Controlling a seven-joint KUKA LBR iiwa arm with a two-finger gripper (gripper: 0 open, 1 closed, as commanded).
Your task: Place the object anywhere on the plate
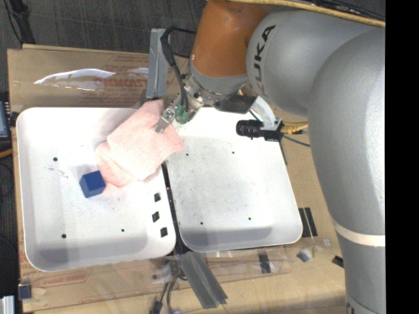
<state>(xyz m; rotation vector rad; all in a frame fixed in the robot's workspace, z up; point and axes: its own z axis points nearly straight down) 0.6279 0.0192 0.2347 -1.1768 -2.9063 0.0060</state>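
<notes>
The pincer (171, 118) sits at the top edge of the pink cloth (139, 144), maybe touching it, but I cannot tell if it is released or clenched. The cloth lies in the left bin (39, 241), spreading down and left from the pincer. A blue block (93, 183) rests farther down-left, just beside the cloth.

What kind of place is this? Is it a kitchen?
Probably a robot lab or test bench, not a kitchen. A big grey KUKA arm reaches over two white bins on a cardboard-covered bench, with a pink cloth and blue block to practise on.
</notes>
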